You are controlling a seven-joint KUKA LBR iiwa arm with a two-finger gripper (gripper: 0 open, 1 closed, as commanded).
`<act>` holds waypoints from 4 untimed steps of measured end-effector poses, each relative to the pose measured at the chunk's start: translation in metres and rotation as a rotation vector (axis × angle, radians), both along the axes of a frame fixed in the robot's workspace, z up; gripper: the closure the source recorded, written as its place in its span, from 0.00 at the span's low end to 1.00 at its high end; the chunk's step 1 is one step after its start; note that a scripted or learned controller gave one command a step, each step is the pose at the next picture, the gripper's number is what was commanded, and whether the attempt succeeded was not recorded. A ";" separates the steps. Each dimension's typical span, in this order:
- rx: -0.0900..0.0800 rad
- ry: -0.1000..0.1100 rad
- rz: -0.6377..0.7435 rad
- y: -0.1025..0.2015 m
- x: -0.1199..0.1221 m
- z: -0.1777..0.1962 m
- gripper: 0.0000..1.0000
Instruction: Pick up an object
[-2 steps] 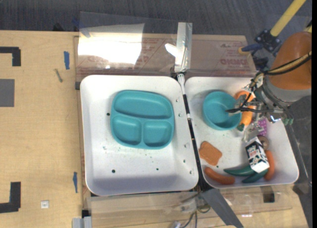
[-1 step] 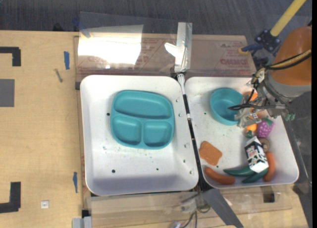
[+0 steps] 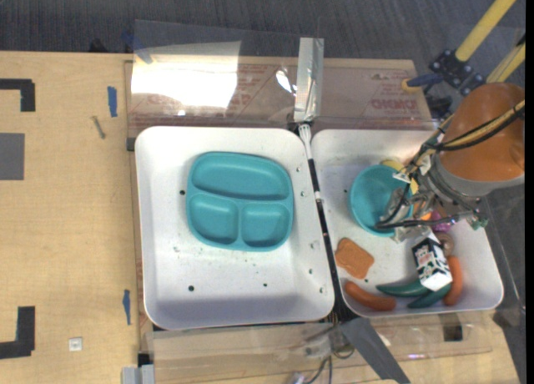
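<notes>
Hotdog [image 3: 370,295], perhaps, under green pepper [image 3: 410,289].

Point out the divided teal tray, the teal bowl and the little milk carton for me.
divided teal tray [image 3: 240,199], camera view, on the ridge where its three compartments meet.
teal bowl [image 3: 370,193], camera view, on its inner wall, left side.
milk carton [image 3: 430,262], camera view, on its printed side.

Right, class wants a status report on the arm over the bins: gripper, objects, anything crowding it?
Gripper low in right bin, by teal bowl. Small carton, orange slice, other toys loose nearby. Teal divided plate alone in left bin.
</notes>
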State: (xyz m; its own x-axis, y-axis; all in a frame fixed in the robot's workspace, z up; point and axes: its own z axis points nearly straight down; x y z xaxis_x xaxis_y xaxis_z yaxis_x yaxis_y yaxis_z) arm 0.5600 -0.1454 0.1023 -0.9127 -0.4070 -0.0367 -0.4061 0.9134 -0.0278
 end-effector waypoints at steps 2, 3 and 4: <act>0.006 0.040 0.241 -0.012 -0.024 0.011 1.00; -0.001 0.010 0.145 -0.012 0.052 0.002 1.00; -0.002 0.004 0.127 0.018 0.003 0.001 1.00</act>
